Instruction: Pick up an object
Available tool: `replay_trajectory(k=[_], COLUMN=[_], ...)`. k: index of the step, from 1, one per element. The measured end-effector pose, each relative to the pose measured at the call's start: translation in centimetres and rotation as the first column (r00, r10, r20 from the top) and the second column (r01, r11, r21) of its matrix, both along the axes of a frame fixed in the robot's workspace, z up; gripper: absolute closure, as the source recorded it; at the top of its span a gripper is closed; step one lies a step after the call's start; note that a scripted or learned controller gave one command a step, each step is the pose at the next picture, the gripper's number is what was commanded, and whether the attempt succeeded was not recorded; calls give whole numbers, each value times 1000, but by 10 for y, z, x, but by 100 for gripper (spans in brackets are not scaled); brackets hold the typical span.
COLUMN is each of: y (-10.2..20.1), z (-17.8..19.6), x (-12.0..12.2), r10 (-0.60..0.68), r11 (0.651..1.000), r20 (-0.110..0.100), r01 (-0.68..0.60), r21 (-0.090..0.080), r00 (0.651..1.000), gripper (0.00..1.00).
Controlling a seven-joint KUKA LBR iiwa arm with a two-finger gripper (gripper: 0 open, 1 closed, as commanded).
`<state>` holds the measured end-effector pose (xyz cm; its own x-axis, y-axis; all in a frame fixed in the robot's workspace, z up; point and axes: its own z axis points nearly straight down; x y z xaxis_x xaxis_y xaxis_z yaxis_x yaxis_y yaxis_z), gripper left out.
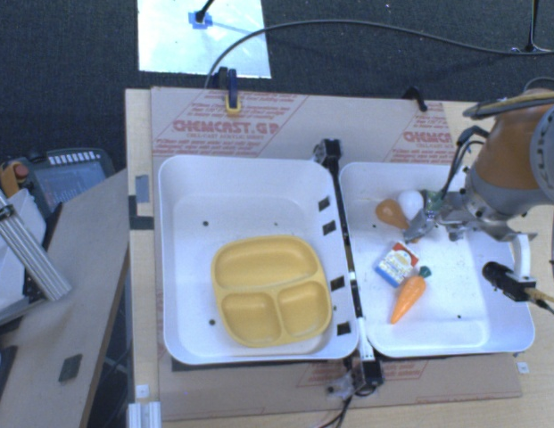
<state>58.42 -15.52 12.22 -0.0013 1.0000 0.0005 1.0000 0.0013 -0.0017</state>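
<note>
The right bin [455,328] holds several small things. An orange pear-shaped toy [390,211] lies near the bin's back left, with a white ball [410,201] touching it on the right. A small blue, white and red carton [396,265] lies in the middle. A toy carrot [408,298] with a green top lies just in front of the carton. My gripper [419,226] hangs low over the bin, right beside the white ball and just behind the carton. Nothing is seen held in it.
The left bin [187,194] holds a yellow divided plate [271,289]. Black clips run along the ridge between the two bins [341,239]. The grey and orange arm [517,163] covers the right bin's back right corner.
</note>
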Motion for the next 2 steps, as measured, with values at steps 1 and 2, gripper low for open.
replay_trajectory(k=[1,2], y=[0,1], z=[-34,-19], x=[3,7], r10=[-1,1], r11=[1000,1000], r20=[7,17], r01=[1,-1], r21=[1,2], r00=[1000,1000], gripper=[0,100])
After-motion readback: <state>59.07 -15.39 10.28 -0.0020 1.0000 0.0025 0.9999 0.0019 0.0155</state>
